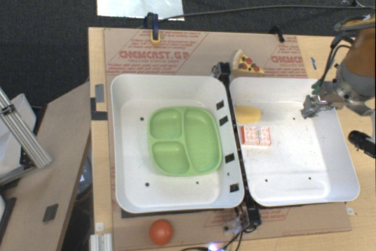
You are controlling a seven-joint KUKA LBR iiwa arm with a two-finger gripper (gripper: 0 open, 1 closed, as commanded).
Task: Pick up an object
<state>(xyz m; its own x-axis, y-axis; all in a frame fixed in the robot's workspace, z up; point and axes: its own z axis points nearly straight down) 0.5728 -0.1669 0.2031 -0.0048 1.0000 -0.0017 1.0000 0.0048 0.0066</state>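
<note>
The right bin (329, 185) holds a yellow block (248, 114) near its upper left corner and a small white packet with red print (256, 136) just below it. A green divided plate (184, 140) lies in the left bin (129, 185). My gripper (312, 106) hangs over the right bin's upper right part, far to the right of the block and the packet. Nothing shows under it.
A toy pizza slice (247, 63) lies on the cardboard behind the bins. An orange ball (161, 231) rests on the bench in front of the left bin. Black clips (229, 157) line the seam between the bins. A cable (264, 9) runs across the back.
</note>
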